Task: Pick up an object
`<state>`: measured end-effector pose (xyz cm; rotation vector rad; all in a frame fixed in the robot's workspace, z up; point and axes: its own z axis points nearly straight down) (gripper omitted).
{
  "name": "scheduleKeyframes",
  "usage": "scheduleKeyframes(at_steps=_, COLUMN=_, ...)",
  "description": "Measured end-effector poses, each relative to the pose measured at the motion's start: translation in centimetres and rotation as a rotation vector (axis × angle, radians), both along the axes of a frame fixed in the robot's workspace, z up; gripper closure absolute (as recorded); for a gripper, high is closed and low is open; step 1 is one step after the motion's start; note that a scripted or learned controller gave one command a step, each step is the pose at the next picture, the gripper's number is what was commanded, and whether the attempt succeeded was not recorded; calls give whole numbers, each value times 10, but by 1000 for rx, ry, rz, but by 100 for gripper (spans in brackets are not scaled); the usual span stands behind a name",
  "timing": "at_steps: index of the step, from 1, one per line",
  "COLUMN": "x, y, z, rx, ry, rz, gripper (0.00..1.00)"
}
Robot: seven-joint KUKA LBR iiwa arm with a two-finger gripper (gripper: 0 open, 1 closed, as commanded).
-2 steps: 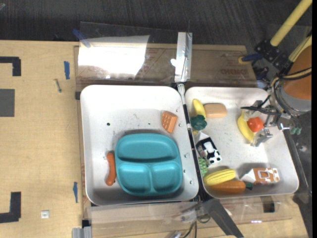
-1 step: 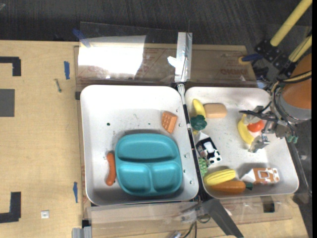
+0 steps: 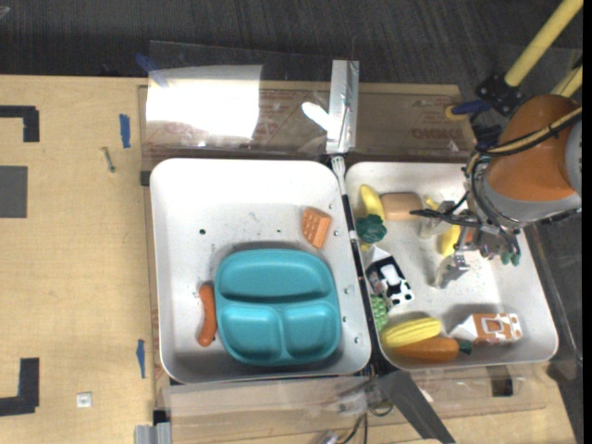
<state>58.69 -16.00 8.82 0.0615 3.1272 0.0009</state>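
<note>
**Arm low over right bin, nothing clearly gripped**

Landmark: the divider (image 3: pixel 344 202) where the two white bins meet.

Right of the divider, the right bin (image 3: pixel 527 299) holds most of the toys. Touching the divider near its top: a yellow banana (image 3: pixel 370 199) with a green piece (image 3: pixel 372 228) just below it. A tan block (image 3: pixel 400 206) lies just right of the banana. Lower along the divider, a black-and-white cow toy (image 3: pixel 390 282). Near the bin's bottom edge, a yellow corn (image 3: pixel 412 329) rests against an orange carrot (image 3: pixel 432 348); right of them an orange-and-white toy truck (image 3: pixel 492 326).

The gripper (image 3: pixel 455 265) hangs well right of the divider, over the middle of the right bin, with a small yellow piece (image 3: pixel 450 240) just beside it. Cannot tell whether the claw is apart or together; too small and cluttered.

Left of the divider, the left bin (image 3: pixel 185 202) holds a teal sectioned tray (image 3: pixel 276 305), an orange waffle-like piece (image 3: pixel 315 226) near the divider, and an orange sausage (image 3: pixel 206 314) on the tray's far side.
</note>
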Motion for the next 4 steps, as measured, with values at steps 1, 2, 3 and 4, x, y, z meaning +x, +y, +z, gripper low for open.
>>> scheduleKeyframes(at_steps=1, x=3, y=-1, z=14, rx=-4, ry=-12, rz=0, gripper=100)
scheduleKeyframes(at_steps=2, x=29, y=-63, z=131, rx=-7, ry=-3, rz=71, gripper=100)
scheduleKeyframes(at_steps=3, x=27, y=-60, z=125, rx=-1, ry=8, rz=74, gripper=0)
scheduleKeyframes(at_steps=4, x=0, y=-63, z=9, rx=-4, ry=3, rz=84, gripper=0)
